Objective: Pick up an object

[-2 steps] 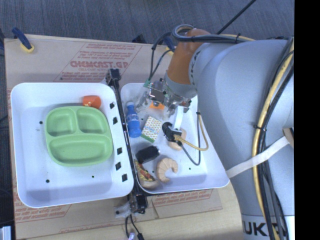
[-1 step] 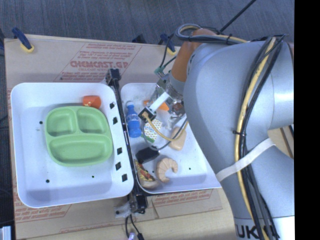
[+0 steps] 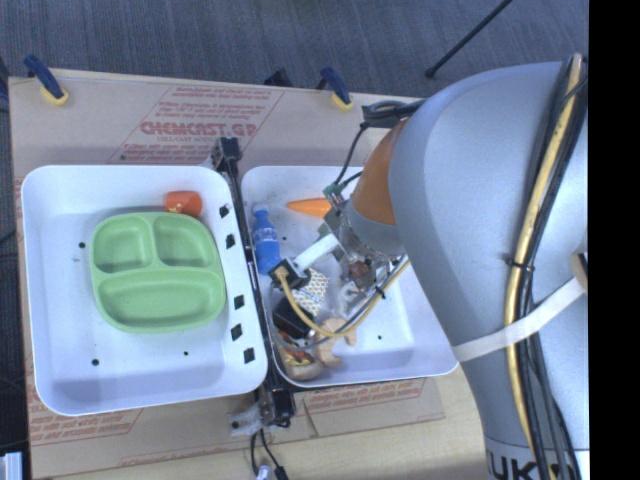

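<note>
My gripper hangs low inside the right bin, over its middle. The arm's wide grey body covers the bin's right part. Just left of the gripper a blue bottle lies along the bin's left wall. An orange carrot-shaped piece rests near the back wall. A patterned item sits right by the gripper, and a heap of brown and beige pieces fills the front left corner. I see nothing held.
The left bin holds a green divided plate, with a small orange-red object behind it. A black-clipped divider runs between the bins. Cardboard lies under both bins.
</note>
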Robot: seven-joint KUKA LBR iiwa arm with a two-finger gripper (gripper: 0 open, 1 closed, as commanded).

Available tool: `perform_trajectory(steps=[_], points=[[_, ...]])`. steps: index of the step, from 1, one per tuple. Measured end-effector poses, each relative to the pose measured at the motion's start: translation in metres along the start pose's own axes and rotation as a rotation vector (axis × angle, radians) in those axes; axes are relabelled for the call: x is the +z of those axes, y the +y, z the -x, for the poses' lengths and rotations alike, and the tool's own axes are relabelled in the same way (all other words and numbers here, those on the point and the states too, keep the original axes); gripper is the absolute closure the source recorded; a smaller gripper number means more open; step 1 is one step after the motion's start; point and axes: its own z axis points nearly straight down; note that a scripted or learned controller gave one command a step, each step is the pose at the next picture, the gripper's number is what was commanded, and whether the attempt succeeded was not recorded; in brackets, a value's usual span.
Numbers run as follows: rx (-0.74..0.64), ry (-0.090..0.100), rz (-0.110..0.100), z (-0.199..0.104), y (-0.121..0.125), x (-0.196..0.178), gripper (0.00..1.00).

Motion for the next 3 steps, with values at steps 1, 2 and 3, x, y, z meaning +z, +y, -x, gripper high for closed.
perform_trajectory(steps=[1, 2, 3], points=[[0.019, 0.002, 0.0, -0.059, 0.022, -0.006, 0.0], [-0.057, 0.005, 0.005, 0.081, -0.02, -0.01, 0.0], [-0.178, 0.001, 0.001, 0.01, 0.012, 0.0, 0.0]])
